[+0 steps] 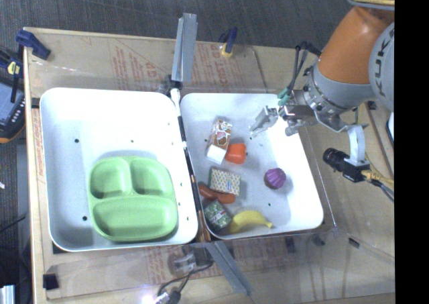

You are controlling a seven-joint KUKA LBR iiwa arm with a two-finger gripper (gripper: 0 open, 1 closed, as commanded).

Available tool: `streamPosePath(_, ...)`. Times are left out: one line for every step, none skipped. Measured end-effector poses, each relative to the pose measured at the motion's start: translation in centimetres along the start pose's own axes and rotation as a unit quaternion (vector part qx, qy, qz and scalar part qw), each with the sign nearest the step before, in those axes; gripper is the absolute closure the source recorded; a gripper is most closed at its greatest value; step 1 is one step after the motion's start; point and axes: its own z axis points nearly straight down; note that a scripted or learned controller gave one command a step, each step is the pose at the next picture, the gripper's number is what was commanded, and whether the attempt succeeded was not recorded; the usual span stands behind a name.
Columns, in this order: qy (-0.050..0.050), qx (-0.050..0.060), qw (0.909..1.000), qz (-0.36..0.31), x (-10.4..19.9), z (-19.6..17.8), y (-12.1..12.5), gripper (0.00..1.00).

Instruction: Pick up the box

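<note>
The box (224, 180) is small, with a green and tan pattern, and lies flat in the middle of the right bin (305, 162). My gripper (276, 123) hangs over the bin's upper right part, up and to the right of the box and well apart from it. It is open, with nothing between its fingers. The grey arm with its orange band (350, 47) comes in from the right.
Around the box lie a printed packet (220, 133), a white cube (216, 154), an orange piece (235, 153), a purple item (274, 178), a red sausage (216, 194), a green can (216, 215) and a banana (250, 221). The left bin (67, 115) holds a green divided tray (133, 198).
</note>
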Motion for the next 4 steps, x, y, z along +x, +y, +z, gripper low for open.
streamPosePath(-0.002,-0.002,0.9997,0.024,6.3,17.9,-3.0,0.00)
streamPosePath(-0.003,-0.002,0.9998,0.020,6.3,16.9,-2.9,1.00)
streamPosePath(0.000,-0.002,0.9965,-0.083,8.2,4.0,-3.7,1.00)
streamPosePath(0.000,-0.002,0.9999,0.011,16.4,1.5,-5.7,1.00)
